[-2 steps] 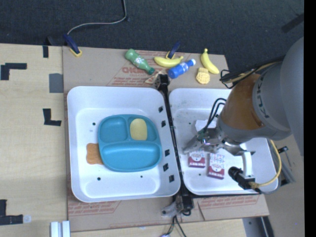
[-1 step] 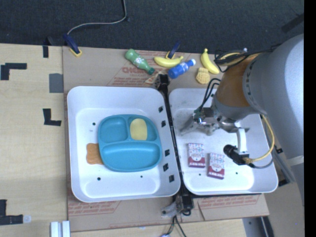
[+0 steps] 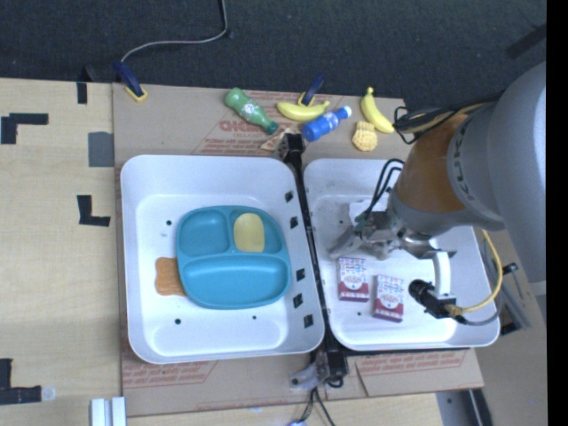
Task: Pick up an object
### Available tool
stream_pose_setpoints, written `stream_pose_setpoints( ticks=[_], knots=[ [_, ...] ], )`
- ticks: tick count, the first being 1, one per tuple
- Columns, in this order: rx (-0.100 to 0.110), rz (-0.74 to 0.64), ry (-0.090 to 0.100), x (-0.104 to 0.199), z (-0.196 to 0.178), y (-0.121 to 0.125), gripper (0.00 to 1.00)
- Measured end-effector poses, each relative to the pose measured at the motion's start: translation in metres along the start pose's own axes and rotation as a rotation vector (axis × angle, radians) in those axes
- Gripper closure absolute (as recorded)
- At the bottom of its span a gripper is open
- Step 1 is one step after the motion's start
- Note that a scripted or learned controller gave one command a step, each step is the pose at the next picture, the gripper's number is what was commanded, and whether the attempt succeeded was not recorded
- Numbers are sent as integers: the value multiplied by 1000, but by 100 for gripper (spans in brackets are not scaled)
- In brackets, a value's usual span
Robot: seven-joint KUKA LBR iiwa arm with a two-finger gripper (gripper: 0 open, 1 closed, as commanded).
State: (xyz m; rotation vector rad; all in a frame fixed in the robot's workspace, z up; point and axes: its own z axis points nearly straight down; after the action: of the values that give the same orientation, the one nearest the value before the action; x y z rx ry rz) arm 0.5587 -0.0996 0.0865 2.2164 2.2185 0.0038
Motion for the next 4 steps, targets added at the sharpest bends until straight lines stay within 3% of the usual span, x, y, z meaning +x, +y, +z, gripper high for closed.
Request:
stream_pose_setpoints(
  ticks=[1,2,3,4],
  knots=[
    [3,0,1,2,1,58,0],
    [5,-1,1,2,-8,57,100],
    [5,-1,0,2,-8,57,0],
    [6,-1,2,5,-11,100,0]
  ],
)
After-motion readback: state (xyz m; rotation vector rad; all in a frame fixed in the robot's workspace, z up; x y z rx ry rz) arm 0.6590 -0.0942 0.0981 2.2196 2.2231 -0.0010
